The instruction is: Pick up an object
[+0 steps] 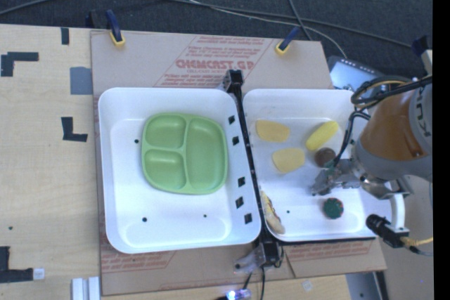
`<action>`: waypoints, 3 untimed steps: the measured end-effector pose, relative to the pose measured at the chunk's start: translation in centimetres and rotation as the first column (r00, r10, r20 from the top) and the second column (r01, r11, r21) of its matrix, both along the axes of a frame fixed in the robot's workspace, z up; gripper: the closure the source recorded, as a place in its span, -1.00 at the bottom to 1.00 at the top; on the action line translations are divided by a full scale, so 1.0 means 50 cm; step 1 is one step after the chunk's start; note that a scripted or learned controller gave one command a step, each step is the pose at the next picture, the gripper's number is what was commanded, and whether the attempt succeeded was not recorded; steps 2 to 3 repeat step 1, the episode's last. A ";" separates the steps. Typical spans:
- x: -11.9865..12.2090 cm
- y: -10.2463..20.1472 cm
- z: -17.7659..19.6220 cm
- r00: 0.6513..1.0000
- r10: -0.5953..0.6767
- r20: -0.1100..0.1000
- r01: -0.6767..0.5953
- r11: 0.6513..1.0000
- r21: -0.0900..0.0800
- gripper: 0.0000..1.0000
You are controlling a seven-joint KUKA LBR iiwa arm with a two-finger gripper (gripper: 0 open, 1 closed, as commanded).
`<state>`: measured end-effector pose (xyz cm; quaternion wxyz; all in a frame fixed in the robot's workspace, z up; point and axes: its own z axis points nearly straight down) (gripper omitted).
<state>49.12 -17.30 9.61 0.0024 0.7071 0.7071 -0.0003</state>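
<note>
Gripper (325, 185) low in the right bin (295, 100), lower right of frame; whether its claw is apart or together, I cannot tell. Green ball (332, 207) lies just below it. Best centre over one item first.

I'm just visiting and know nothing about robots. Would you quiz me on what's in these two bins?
1. True or false: the green divided plate lies in the left bin.
2. How many yellow pieces sit in the right bin?
3. Which lies nearest the robot's hand: A) the plate, B) the dark green ball, C) the blue clamp?

Key: 1 true; 2 three; 3 B.
</note>
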 end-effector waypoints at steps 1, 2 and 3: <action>-0.011 0.014 0.114 1.000 0.002 0.000 -0.002 1.000 0.003 1.00; -0.011 0.014 0.114 1.000 0.002 0.000 -0.002 1.000 0.003 1.00; -0.011 0.014 0.114 1.000 0.002 0.000 -0.002 1.000 0.003 1.00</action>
